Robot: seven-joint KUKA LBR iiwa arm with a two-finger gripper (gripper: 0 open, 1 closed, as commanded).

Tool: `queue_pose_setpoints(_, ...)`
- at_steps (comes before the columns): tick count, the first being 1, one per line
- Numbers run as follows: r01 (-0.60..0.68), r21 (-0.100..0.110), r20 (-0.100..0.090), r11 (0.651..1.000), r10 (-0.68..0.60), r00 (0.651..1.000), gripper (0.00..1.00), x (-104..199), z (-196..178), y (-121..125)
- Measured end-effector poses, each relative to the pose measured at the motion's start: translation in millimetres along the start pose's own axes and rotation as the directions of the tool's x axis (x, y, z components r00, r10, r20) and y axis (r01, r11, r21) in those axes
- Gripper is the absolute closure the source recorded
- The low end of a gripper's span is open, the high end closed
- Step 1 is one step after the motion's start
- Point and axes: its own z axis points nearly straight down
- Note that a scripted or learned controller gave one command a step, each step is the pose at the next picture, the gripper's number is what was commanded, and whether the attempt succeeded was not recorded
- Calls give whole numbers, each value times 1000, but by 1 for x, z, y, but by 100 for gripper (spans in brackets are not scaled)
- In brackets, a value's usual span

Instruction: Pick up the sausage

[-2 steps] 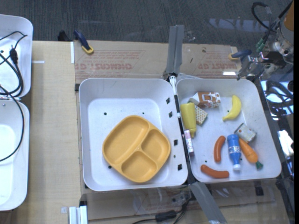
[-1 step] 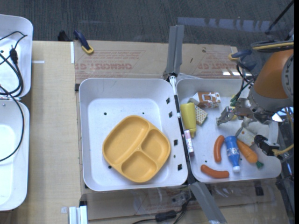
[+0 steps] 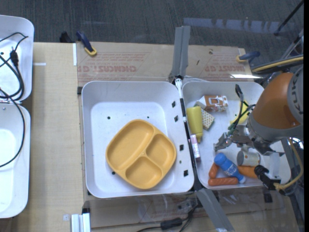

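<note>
With the pincer [image 3: 225,141] seemingly spread and empty above the right bin [image 3: 219,88], it should be lowered squarely over the sausage [image 3: 223,181] at the front wall, avoiding the blue bottle [image 3: 228,165].

We look down from one fixed camera above the bench, tilted so that the far edge of the bench and the dark floor beyond it run along the top of our view. We stand far enough back to take in both white bins whole: the left bin [image 3: 91,129] sits at the middle of our frame, the right bin [image 3: 212,88] toward the right side. The arm [image 3: 275,105] enters from our right. At our left edge we catch part of a white surface with black cables [image 3: 12,71].
</note>
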Motion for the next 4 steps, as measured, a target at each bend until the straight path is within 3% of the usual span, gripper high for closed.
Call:
queue_pose_setpoints(1,555,-1,0,832,-555,832,0,13,-28,-29)
queue_pose_setpoints(2,907,-2,1,420,-907,420,0,8,0,-29)
queue_pose_setpoints(3,675,-2,3,738,-675,738,0,37,-1,16)
queue_pose_setpoints(4,629,-3,4,778,-629,778,0,30,-1,87)
